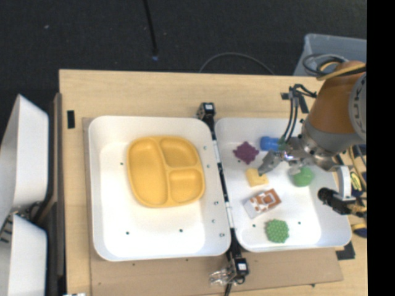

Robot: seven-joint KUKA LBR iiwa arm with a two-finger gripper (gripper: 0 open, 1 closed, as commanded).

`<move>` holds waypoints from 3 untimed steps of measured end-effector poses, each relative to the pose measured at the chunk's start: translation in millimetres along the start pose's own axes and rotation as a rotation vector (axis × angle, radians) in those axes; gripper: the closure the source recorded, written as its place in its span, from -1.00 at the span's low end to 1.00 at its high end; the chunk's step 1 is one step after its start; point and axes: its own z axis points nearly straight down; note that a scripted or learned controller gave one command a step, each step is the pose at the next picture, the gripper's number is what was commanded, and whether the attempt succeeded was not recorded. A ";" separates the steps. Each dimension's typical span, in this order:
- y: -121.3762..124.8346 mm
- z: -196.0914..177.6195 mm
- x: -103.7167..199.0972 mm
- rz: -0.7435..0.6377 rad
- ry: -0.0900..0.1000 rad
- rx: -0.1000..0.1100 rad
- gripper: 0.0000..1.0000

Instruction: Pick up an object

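Observation:
The right bin [244,239] holds several small objects: a purple toy [245,152], a blue piece [269,143], a yellow block [257,177], a green ball [302,177], a white and orange packet [263,202] and a green bumpy ball [277,230]. My gripper [276,161] hangs low over this bin, between the blue piece and the yellow block. Its fingers [267,164] are spread apart with nothing between them. The arm's orange band [333,106] rises behind it at the right.
The left bin [105,227] carries a yellow divided plate [165,170]. A black divider with clips [219,165] runs between the bins. Cables and a black fitting [333,199] crowd the right bin's right edge. White boxes [24,159] stand beyond the bench's left side.

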 end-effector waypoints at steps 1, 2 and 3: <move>-8.7 59.4 1.3 0.000 0.001 0.001 -1.00; -8.4 67.3 0.3 0.003 0.000 -0.003 -1.00; -7.5 55.9 -0.7 0.008 0.000 -0.007 1.00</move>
